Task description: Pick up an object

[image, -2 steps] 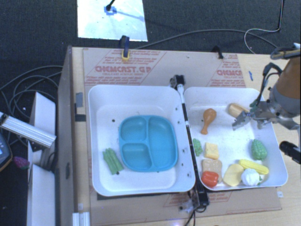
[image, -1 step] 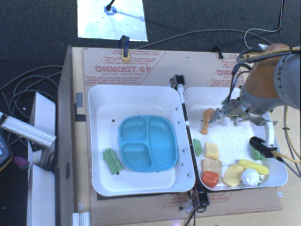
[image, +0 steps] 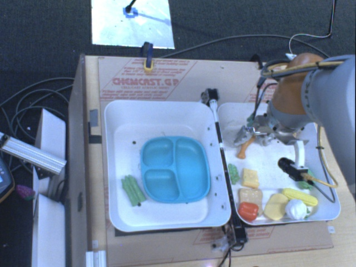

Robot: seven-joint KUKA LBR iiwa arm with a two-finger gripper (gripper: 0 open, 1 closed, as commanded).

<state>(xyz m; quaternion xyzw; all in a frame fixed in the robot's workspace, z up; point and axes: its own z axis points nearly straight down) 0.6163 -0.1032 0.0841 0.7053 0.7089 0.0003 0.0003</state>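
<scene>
A: Left bin (image: 119, 166): a blue divided plate (image: 175, 168) in the middle, green beans (image: 132, 189) at its eight o'clock.

B: And the right bin (image: 334, 207)?

A: The gripper (image: 250, 133) hangs at ten o'clock, over an orange carrot (image: 244, 148). Open or closed, I cannot tell. Yellow cheese (image: 251, 178) lies toward six.

B: The risk?

A: The carrot lies slanted and thin; a close off its axis would likely roll it aside.

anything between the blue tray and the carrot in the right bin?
In the camera view, the bins' touching white walls separate the blue tray from the carrot; otherwise bare bin floor.
</scene>
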